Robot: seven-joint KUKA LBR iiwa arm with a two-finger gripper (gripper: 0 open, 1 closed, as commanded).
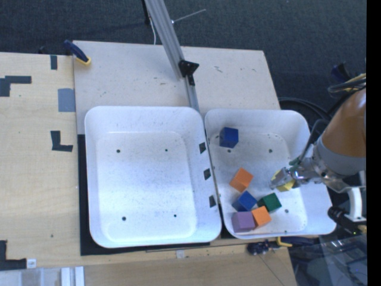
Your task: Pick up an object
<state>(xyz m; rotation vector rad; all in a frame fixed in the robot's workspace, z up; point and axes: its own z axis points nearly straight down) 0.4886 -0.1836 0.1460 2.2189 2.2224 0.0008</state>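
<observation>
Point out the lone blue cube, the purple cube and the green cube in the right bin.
lone blue cube (228,137), camera view, its top face.
purple cube (243,221), camera view, its top face.
green cube (272,202), camera view, its top face.

Two bins sit side by side on the bench, touching along their inner walls; the left bin (95,130) and the right bin (297,121). My gripper (284,179) hangs over the right bin's right side. One block (228,137) lies alone toward the far wall. Nearer the front a cluster gathers: a block (241,179) on its far side, then two (244,201) (271,202) side by side, and two more (243,221) (261,216) touching near the front wall. A small piece (288,185) sits at my fingertips.
</observation>
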